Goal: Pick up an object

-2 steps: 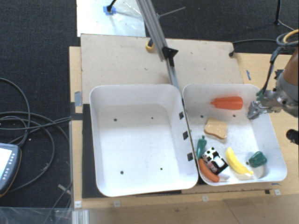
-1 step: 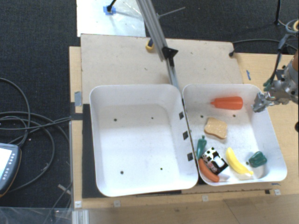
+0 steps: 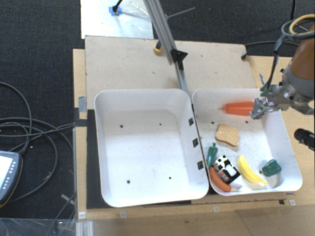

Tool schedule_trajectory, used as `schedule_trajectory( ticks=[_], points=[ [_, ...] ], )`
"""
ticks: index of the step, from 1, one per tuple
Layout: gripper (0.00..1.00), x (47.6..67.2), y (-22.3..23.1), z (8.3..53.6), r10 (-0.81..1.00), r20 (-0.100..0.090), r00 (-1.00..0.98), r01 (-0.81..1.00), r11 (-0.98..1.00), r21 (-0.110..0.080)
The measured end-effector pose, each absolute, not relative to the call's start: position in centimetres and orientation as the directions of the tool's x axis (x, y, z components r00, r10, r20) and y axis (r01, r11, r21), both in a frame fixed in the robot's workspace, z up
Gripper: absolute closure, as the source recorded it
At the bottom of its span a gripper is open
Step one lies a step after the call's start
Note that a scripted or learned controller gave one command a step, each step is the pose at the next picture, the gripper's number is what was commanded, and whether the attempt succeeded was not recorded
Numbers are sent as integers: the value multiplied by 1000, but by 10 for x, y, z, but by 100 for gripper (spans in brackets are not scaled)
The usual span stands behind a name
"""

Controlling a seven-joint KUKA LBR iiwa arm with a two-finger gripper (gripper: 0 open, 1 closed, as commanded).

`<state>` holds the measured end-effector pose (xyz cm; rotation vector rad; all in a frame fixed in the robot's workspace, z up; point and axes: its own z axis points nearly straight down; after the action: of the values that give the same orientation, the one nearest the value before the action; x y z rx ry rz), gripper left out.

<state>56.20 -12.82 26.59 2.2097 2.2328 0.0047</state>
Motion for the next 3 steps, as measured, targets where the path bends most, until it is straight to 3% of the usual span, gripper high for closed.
schedule_trajectory(
  ticks=[2, 3],
  points=[
    [100, 556, -29, 250, 1000, 2, -10, 1000, 10, 1],
    [100, 562, 19, 251, 1000, 2, -11, 1000, 11, 2]
  ],
)
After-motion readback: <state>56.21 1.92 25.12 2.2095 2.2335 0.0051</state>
